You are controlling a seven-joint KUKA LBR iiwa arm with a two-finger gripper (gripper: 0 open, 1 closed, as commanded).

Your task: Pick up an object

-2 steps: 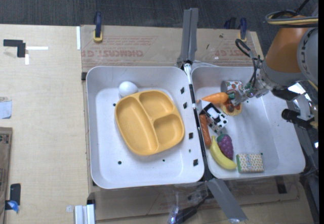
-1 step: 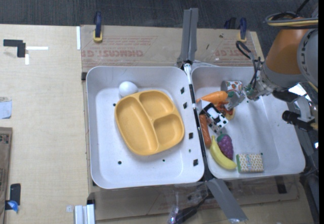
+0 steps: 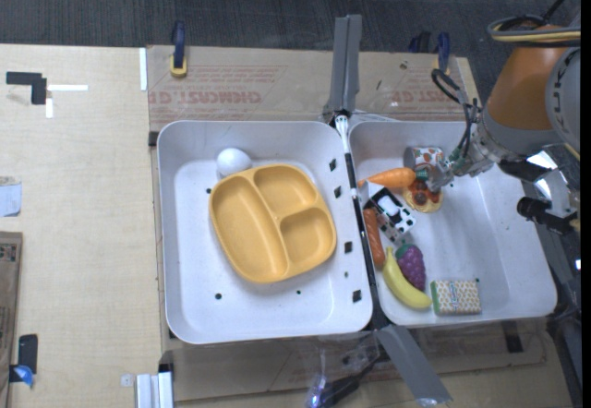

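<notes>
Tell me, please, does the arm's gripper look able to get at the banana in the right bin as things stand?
Probably yes. The banana lies uncovered near the right bin's front, with only the purple grapes touching its upper side. The gripper sits further back, over the same bin.

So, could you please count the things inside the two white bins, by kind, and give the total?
Left bin:
Divided yellow plate: 1
White ball: 1

Right bin:
Toy food, 5: carrot, banana, purple grapes, red sausage-like piece, round orange-and-red piece
Black-and-white block: 1
Printed can: 1
Sponge-like block: 1

Total: 10
</notes>
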